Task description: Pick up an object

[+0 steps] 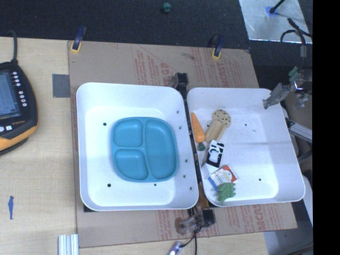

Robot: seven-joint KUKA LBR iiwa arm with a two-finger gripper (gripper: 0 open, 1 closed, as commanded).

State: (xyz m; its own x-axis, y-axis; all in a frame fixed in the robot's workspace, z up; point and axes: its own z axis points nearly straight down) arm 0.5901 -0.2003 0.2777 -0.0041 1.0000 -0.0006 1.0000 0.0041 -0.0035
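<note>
The end effector point(272, 101) hangs at the right bin's point(265, 142) far right corner, its state too blurred to tell, so it should travel across toward the bin's left wall and descend squarely over the well-separated wooden brush point(217, 123) beside the carrot point(197, 127).

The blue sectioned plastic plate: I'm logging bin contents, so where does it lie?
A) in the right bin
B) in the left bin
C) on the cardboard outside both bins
B: the blue sectioned plastic plate lies flat in the left white bin, while the orange carrot toy lies in the right one.
</note>
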